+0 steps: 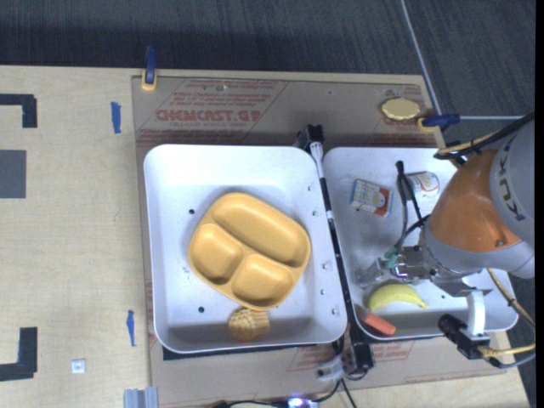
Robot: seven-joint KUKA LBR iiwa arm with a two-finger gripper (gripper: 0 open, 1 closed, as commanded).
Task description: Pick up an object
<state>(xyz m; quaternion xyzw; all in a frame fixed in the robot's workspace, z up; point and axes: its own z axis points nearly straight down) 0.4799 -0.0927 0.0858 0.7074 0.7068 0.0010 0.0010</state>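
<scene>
The grey-and-orange arm's claw, its state impossible to tell, hovers just above a yellow plastic banana in the right white bin; light, smooth, best gripped mid-curve.

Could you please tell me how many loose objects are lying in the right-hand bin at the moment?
3 visible: a small carton at the far left, a banana near the front, and an orange piece at the front edge. The arm may hide more.

Yellow banana, rt bin front
</scene>
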